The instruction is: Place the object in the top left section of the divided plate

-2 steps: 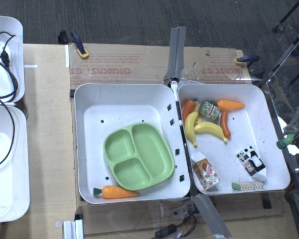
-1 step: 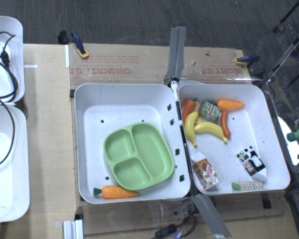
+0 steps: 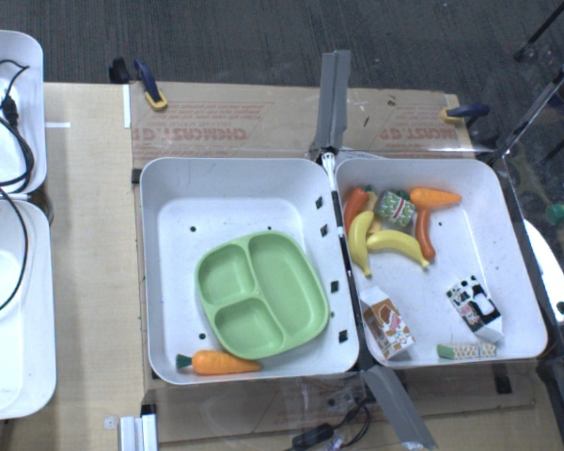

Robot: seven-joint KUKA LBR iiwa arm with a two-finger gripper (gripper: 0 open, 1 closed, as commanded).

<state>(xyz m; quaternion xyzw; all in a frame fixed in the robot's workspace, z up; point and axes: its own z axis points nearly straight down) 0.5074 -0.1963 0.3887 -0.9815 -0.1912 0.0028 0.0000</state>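
A light green divided plate lies in the left bin, turned a little. Its small top left section holds nothing, and neither do the long right section and the lower section. An orange toy carrot with a green top lies on the bin floor just below the plate's front edge, near the bin's front left corner. The right bin holds several toy foods: two yellow bananas, an orange carrot, a second orange carrot, a red sausage-like piece and a green can.
In the right bin's front half lie a small printed carton, a black and white carton and a flat green and white packet. A grey post stands behind the seam between the bins. White equipment with black cables sits at the left.
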